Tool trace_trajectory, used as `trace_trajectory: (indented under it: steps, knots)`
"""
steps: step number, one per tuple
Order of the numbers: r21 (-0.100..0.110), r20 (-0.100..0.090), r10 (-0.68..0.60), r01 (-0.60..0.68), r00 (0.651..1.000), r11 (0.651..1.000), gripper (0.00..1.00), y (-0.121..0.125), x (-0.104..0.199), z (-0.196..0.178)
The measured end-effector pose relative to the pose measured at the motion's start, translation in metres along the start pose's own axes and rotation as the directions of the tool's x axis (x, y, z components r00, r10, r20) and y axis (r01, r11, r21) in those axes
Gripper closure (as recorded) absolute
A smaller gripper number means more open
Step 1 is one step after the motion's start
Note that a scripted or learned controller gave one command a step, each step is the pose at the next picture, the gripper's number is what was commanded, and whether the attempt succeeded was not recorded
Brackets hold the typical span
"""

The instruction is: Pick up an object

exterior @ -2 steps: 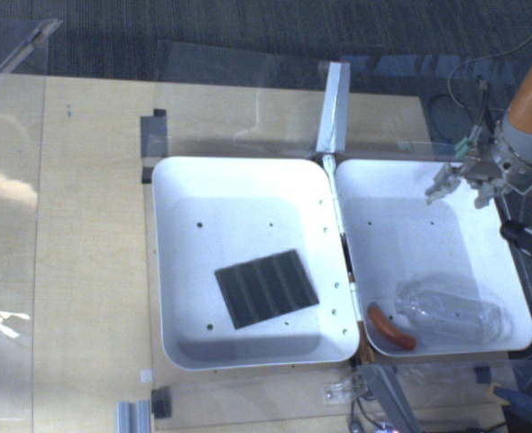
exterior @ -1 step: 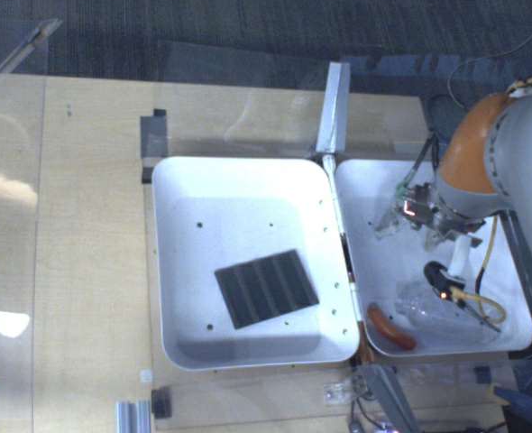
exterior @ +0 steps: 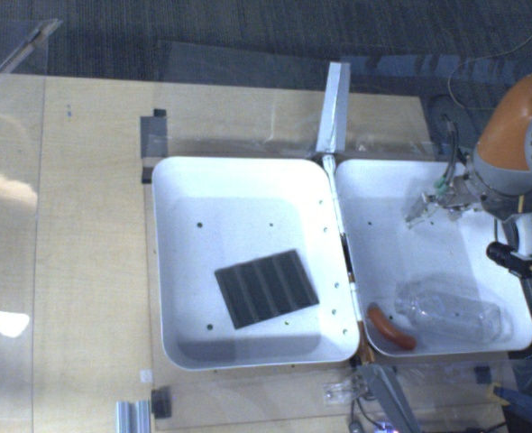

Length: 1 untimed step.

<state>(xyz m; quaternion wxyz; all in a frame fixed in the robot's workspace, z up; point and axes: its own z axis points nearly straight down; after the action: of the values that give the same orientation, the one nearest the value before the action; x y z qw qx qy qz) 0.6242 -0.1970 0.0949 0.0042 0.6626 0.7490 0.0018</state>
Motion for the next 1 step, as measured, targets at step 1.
trace_trajectory:
  steps: [1]
  knots:
    - [0.0,-0.001,0.179,-0.179,0.984,0.984,0.0,-0.06,0.0572,-0.2037]
